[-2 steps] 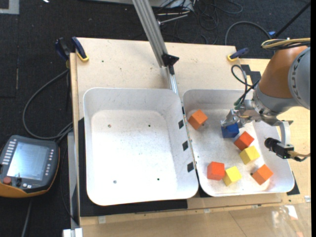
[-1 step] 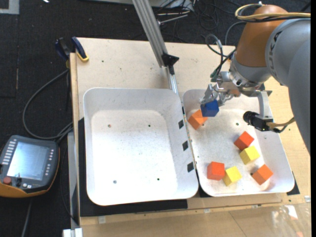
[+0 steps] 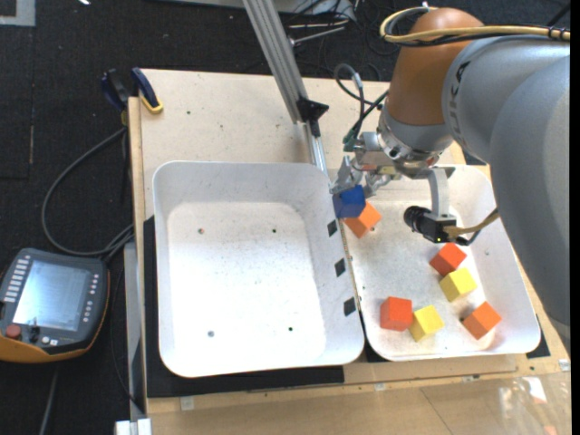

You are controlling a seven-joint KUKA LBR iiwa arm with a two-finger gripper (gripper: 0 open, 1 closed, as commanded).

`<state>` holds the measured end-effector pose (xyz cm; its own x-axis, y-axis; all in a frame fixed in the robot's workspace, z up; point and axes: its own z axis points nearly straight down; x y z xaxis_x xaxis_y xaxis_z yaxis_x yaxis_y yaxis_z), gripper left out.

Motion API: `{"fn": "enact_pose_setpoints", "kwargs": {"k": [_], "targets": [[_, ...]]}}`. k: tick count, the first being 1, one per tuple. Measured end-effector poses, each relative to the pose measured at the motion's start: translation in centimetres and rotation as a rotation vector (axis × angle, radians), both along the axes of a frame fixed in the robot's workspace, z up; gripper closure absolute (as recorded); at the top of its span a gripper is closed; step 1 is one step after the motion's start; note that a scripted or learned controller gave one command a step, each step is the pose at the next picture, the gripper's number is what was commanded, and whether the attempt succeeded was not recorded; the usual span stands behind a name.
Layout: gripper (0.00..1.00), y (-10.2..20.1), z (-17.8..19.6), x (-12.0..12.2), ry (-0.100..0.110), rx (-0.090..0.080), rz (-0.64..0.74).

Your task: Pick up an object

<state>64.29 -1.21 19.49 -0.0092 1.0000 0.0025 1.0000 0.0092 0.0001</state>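
Blue cube at claw, arm bent over right bin.

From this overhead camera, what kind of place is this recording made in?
Probably a robotics lab: a grey-and-orange robot arm over two shallow white plastic bins on a wooden bench, a handheld teach pendant on dark carpet, loose cables around.

A robotics lab: teach pendant, loose cables, bench-mounted bins.

A pale speckled tabletop sits on dark carpeted floor. A handheld control pendant lies left, cables trailing far behind.
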Motion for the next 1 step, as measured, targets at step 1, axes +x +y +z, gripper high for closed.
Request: {"fn": "enact_pose_setpoints", "kwargs": {"k": [1], "targets": [[1.0, 7.48, -0.02, -2.42, 0.004, 0.001, 0.001]]}}
